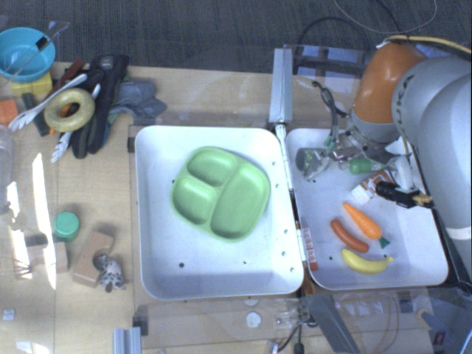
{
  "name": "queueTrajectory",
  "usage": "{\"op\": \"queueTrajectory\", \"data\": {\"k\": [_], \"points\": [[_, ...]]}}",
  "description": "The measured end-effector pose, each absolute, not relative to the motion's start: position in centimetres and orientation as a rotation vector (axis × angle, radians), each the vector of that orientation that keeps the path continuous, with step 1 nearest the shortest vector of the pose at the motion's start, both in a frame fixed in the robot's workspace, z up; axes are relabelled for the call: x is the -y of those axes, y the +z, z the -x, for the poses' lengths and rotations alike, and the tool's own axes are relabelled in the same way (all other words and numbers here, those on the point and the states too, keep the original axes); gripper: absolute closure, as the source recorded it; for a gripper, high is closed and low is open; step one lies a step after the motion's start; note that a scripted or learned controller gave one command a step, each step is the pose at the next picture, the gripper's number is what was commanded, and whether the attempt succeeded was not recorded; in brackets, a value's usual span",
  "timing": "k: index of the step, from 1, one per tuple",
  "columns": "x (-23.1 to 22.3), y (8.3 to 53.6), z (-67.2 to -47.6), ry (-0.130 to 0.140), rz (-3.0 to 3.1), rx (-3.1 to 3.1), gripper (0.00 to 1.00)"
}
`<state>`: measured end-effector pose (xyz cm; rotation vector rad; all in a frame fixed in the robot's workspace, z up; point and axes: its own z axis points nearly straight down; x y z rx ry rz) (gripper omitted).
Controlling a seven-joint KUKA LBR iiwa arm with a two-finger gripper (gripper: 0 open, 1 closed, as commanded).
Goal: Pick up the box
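Looming grey arm (435,116) with its orange band hangs over the right bin (413,271); its metal tool (318,161), grip state unclear, sits left of a small white box (366,190), above the smooth carrot (363,220), sausage (347,234) and banana (366,262).

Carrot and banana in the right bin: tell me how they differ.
The carrot is orange and straight with a tapered end; the banana is yellow and gently curved. The carrot lies on a diagonal, while the banana lies nearly level, closer to the near rim of the right bin. The carrot sits beside the sausage; the banana lies apart, just below both. Both look like small toy foods lying flat.
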<state>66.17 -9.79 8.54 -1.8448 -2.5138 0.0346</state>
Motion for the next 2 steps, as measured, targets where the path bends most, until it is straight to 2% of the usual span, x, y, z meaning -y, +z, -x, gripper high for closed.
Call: {"op": "queueTrajectory", "data": {"k": [2], "points": [[9.99, 8.54, -66.32, 0.029, 1.763, 2.578, 0.00]]}}
